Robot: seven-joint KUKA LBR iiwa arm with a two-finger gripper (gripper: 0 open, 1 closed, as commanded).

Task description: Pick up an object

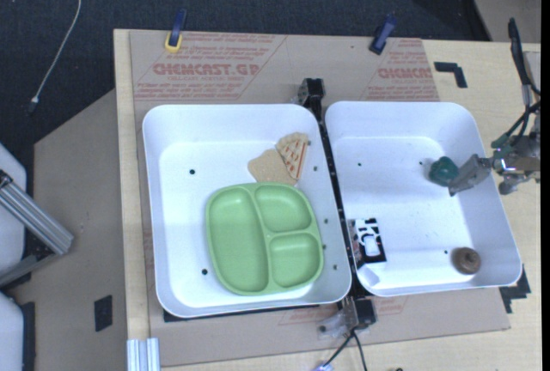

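Take the right-hand shallow white bin (404, 270) as your reference. Near its far right wall sits a small teal rounded object (443, 170), and the grey gripper (465, 176) reaches in over that wall with its tip just beside or touching it. You cannot tell from this slant whether the tool is open or closed, nor whether the teal object sits within it or merely next to it; the metal parts blur together there. The arm behind the gripper is cut off at the picture's right side, with only cables and a bit of hardware showing.

In the bin's near right corner lies a small brown round object (466, 258), too small to identify. A black-and-white printed tag (369, 240) sits on the bin's left rim.

Left of that bin, touching it along the shared rim, the second white bin (168, 189) holds a green three-compartment plastic plate (263, 237) and, just beyond the plate, a tan wedge-shaped piece with red stripes (284, 158), its near edge meeting the plate's rim.
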